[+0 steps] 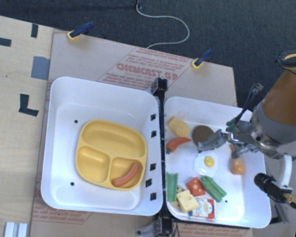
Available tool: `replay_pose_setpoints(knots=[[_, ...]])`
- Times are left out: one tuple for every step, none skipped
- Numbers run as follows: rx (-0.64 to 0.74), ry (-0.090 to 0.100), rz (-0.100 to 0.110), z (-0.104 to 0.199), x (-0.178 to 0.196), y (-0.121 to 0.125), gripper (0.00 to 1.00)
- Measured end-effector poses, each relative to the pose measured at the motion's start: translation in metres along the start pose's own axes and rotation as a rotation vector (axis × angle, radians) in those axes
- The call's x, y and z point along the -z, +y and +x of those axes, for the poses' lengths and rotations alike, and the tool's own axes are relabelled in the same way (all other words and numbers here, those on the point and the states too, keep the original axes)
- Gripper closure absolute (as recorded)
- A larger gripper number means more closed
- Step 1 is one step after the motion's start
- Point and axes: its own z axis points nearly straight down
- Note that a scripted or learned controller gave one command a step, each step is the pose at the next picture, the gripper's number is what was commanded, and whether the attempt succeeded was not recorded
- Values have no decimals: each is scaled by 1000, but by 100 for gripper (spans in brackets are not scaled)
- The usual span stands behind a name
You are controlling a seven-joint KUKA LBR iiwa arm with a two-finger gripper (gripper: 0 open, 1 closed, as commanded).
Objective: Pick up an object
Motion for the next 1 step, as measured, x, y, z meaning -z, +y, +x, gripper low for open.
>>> replay_pose_setpoints(knots=[[3,-2,-12,0,6,2,0]])
